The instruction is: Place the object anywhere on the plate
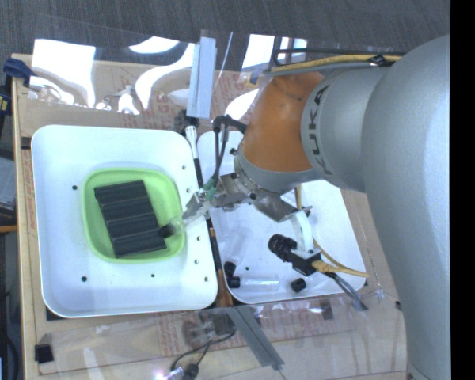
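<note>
While the arm reaches across from the right, the scene reads so:
Object: dark ribbed block lying on the green plate in the left bin.
Long axis: runs top-left to bottom-right.
Fingers: at the plate's right rim, block just to their left; whether spread or closed, cannot tell.
Progress: block appears already placed.

Robotics lab: KUKA arm reaching over white bins on cable-strewn bench, grey carpet lying beyond.
</note>
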Controlling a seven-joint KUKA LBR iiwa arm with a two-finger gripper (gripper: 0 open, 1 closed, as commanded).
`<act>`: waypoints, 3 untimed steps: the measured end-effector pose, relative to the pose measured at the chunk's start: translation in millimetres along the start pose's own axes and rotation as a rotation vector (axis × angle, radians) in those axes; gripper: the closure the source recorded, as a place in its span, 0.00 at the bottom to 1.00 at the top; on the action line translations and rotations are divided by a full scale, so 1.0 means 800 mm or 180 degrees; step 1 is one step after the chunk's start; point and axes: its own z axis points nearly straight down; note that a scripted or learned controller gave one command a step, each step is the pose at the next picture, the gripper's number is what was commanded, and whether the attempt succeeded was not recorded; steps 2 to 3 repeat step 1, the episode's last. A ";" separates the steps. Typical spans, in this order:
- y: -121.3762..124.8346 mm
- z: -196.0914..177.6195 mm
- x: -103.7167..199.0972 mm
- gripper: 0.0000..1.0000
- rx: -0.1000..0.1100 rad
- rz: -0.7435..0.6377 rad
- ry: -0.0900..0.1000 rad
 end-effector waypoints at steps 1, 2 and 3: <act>0.013 -0.002 -0.070 0.00 -0.0017 0.0115 -0.0003; 0.013 -0.002 -0.070 0.00 -0.0017 0.0115 -0.0003; 0.013 -0.002 -0.070 0.00 -0.0017 0.0115 -0.0003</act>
